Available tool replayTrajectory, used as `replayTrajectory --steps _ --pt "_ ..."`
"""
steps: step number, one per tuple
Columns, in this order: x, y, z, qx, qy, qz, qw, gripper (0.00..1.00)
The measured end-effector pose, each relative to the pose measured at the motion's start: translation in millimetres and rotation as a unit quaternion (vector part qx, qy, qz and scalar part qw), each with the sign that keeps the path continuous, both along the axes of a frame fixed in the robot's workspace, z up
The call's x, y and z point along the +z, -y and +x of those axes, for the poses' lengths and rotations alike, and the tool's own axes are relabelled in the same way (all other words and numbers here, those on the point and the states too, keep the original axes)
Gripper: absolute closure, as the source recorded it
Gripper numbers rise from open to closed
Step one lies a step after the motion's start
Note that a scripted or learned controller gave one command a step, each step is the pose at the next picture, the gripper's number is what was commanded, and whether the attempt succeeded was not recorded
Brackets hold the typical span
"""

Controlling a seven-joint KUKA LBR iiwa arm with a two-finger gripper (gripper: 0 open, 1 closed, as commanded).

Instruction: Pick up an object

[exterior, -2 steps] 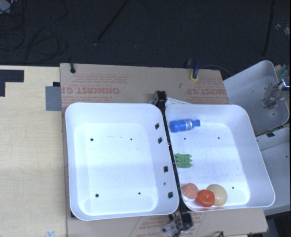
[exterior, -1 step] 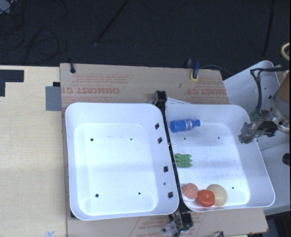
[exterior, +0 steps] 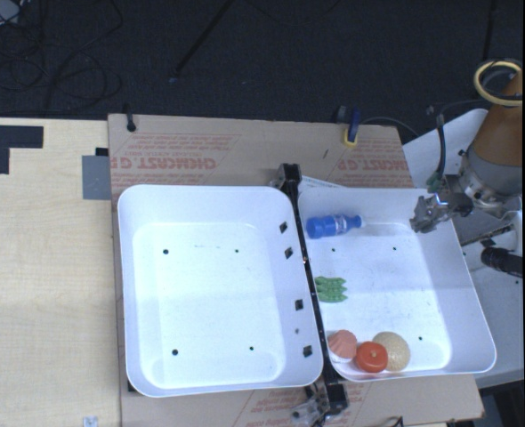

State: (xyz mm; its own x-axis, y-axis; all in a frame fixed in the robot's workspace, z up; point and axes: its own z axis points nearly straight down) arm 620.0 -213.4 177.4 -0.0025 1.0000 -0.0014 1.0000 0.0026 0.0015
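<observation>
pincer (exterior: 425, 213): at far right rim of right bin (exterior: 458, 265), grip state cannot be told, nothing seen between it | targets: blue bottle (exterior: 333, 226) lying near divider, green toy (exterior: 331, 289) mid-bin, three round pieces (exterior: 369, 351) gathered in near corner | judgement: approach stage, not yet over any object

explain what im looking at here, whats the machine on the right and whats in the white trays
One camera looks down at a slant on a bench. The grey robot arm with an orange band reaches in from the right; its metal claw hangs over the far right edge of the right shallow white bin. That bin holds a blue plastic bottle, a small green ridged piece, and, in the near corner, a pink round piece, a red round piece and a tan ball. The left white bin sits beside it.
</observation>
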Motion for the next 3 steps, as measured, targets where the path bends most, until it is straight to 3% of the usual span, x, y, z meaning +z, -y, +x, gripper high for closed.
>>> replayTrajectory --steps 1,2,3 --pt "110 1 5 0.000 0.004 -0.0011 1.0000 1.00" --pt "-21 -1 -48 -0.002 -0.008 0.0032 1.0000 1.00" --pt "-46 -18 -5 0.000 -0.002 0.0011 1.0000 1.00"
